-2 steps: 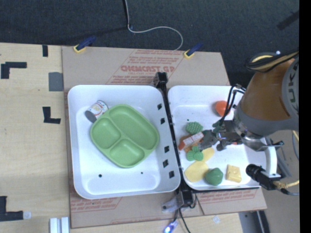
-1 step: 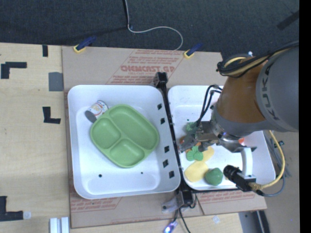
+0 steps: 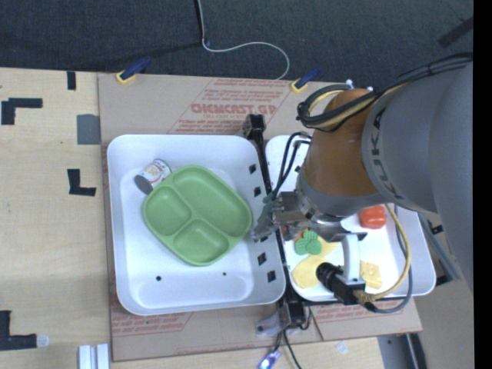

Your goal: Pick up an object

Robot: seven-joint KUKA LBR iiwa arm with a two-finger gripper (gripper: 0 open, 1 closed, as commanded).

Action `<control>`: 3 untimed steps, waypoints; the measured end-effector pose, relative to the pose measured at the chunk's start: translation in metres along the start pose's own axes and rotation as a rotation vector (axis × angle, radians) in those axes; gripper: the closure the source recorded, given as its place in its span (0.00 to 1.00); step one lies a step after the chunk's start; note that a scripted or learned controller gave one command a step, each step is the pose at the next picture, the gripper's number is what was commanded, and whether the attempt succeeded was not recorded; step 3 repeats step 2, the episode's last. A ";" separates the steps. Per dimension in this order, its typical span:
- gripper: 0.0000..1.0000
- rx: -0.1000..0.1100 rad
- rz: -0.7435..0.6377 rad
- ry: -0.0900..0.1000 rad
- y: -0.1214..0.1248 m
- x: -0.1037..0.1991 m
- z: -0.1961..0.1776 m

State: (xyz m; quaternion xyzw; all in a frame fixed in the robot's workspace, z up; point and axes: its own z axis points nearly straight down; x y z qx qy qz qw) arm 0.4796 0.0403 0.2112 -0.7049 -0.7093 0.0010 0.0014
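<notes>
A pale green divided plastic plate (image 3: 197,214) sat in the glossy white shallow bin (image 3: 127,206); the arm's wrist band (image 3: 338,148) showed orange.

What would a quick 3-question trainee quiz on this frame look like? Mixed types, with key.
1. True or false: the green divided plate lies in the right bin.
2. Multiple choice: the small item touching the plate's upper-left edge is A) a small jar lying on its side, B) a spoon, C) a sponge.
3. Fill in: the arm hangs over the ____ bin, above a green toy piece, a yellow piece and an orange-red piece.

Key: 1 false, it lies in the left bin; 2 A; 3 right.
</notes>
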 end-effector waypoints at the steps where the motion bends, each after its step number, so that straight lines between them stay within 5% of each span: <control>1: 1.00 -0.001 0.001 -0.001 -0.002 0.035 -0.009; 3: 1.00 0.000 0.004 -0.002 0.004 0.032 -0.004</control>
